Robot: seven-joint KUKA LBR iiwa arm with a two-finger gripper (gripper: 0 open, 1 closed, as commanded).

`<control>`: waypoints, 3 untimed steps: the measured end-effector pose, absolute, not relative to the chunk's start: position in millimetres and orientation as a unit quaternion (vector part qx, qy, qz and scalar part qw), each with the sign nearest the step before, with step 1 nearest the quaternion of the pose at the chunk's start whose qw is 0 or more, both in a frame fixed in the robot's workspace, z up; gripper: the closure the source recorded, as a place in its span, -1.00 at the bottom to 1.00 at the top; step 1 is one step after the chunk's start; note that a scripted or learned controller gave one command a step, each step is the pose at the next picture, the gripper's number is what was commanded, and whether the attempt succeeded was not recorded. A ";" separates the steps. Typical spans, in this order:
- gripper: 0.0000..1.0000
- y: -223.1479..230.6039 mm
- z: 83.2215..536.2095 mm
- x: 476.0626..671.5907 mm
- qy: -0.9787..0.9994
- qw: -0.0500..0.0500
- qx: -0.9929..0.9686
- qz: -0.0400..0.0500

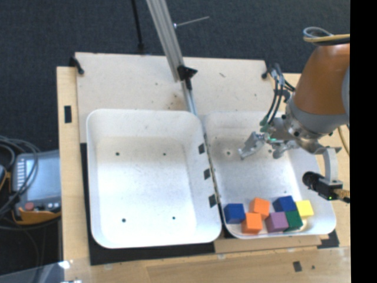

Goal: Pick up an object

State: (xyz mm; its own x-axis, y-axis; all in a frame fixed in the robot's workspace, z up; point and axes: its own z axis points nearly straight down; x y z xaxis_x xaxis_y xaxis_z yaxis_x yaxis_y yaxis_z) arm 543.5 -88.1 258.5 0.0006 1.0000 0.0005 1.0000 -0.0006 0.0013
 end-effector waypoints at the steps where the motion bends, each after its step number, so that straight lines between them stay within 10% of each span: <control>1: -1.00 -79.7 208.4 540.7 0.705 -0.002 0.709 -0.002; 3: -1.00 -90.9 98.4 537.0 0.706 0.001 0.708 -0.001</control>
